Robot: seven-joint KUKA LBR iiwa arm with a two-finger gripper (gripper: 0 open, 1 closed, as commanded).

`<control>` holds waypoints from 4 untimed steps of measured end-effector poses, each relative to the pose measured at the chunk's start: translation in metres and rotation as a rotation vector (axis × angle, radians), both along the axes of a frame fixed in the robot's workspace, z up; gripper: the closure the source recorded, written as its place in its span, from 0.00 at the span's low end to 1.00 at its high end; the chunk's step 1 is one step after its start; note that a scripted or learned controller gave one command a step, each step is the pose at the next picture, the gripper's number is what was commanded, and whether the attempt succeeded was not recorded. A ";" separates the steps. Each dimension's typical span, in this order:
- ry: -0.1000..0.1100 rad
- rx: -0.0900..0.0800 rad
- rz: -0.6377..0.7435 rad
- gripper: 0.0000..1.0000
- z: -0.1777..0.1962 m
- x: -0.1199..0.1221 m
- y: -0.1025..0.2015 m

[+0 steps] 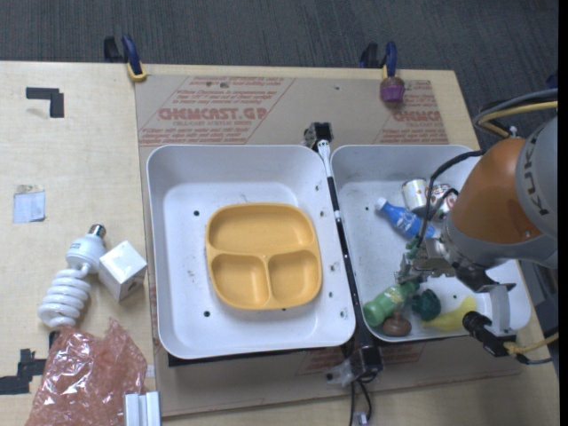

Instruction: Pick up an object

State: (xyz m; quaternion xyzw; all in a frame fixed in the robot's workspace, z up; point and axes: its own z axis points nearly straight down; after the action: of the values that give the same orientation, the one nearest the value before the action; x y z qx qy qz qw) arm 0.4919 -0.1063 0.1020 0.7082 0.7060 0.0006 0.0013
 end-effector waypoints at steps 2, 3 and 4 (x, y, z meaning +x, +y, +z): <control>0.001 0.000 0.003 0.00 0.090 -0.013 0.077; 0.003 0.001 0.001 0.00 -0.010 -0.014 0.012; 0.000 0.000 0.000 1.00 0.000 -0.013 0.011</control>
State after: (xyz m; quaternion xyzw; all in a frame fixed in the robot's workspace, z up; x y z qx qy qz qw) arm 0.4788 -0.0951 0.1020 0.7083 0.7059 0.0006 0.0011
